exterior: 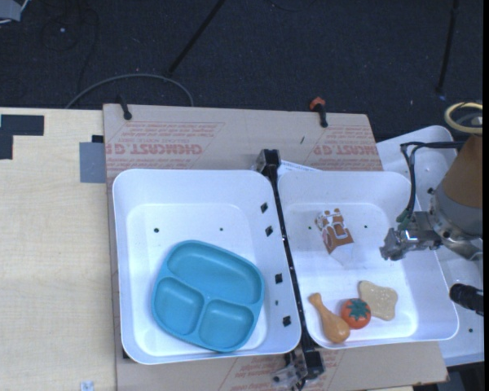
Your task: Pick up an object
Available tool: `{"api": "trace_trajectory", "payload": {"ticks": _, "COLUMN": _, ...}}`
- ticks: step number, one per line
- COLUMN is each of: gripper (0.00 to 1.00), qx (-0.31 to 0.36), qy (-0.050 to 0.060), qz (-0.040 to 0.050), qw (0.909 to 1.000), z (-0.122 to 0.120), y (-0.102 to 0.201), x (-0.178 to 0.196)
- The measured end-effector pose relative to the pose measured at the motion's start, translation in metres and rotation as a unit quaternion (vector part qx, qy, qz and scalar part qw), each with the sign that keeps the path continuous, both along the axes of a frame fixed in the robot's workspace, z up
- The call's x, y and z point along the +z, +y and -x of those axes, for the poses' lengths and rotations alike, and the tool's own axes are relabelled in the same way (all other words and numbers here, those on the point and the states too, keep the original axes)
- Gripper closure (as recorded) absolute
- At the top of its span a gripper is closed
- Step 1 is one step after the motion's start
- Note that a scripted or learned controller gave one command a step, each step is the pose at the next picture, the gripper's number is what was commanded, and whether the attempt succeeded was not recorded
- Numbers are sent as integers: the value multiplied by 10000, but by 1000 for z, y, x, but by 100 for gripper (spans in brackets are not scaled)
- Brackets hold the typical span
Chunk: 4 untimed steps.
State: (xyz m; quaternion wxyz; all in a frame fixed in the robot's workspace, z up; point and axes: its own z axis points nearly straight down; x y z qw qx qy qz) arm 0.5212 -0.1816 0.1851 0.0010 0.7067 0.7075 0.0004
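The right bin holds a small brown and white block toy near its middle. Along its front lie a tan drumstick toy, a red tomato toy and a beige bread-slice toy. My gripper hangs over the right part of this bin, to the right of the block toy and above the bread slice. It is small in the picture and nothing shows between its fingers.
A blue divided plate lies in the left bin. A black divider separates the two bins. Cardboard lies under the bins, and a wooden bench top extends to the left.
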Motion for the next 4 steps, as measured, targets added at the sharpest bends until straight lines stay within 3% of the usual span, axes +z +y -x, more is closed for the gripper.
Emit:
{"api": "trace_trajectory", "payload": {"ticks": 1, "gripper": 100, "qx": 1, "qy": 0, "qz": -1, "qw": 10000, "z": -1, "y": -1, "x": 43}}
{"api": "trace_trajectory", "payload": {"ticks": 3, "gripper": 100, "qx": 25, "qy": 20, "qz": -16, "qw": 10000, "z": -27, "y": 115, "x": 42}}
{"api": "trace_trajectory", "payload": {"ticks": 4, "gripper": 100, "qx": 21, "qy": 13, "qz": -14, "qw": 10000, "z": -52, "y": 167, "x": 51}}
